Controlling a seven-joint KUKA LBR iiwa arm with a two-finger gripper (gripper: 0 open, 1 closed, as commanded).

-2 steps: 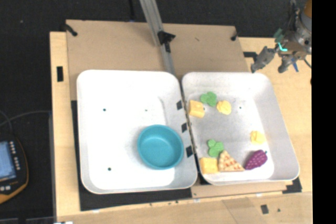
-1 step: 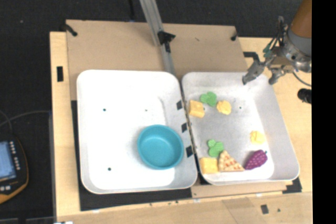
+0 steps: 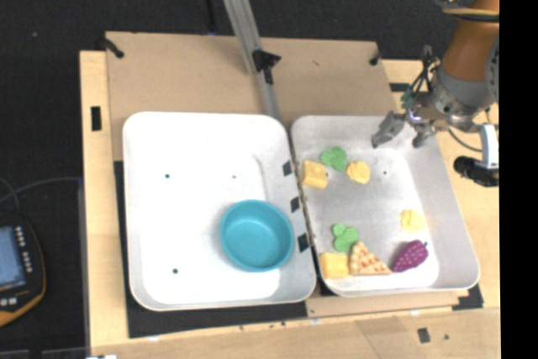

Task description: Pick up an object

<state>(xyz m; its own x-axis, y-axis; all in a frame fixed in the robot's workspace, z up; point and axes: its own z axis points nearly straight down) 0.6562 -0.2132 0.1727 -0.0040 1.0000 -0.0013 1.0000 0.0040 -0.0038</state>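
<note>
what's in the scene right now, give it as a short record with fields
gripper: open, holding nothing, above the right bin's far right corner
left bin: holds a blue bowl near its right wall
right bin: holds small toy foods
far group: yellow block, green piece, yellow piece
near group: pizza slice, purple grapes, yellow cube, green piece

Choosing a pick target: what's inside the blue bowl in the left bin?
The blue bowl shows only its own blue inner surface; no object is visible inside. The near inner wall is hidden by the rim.
</note>
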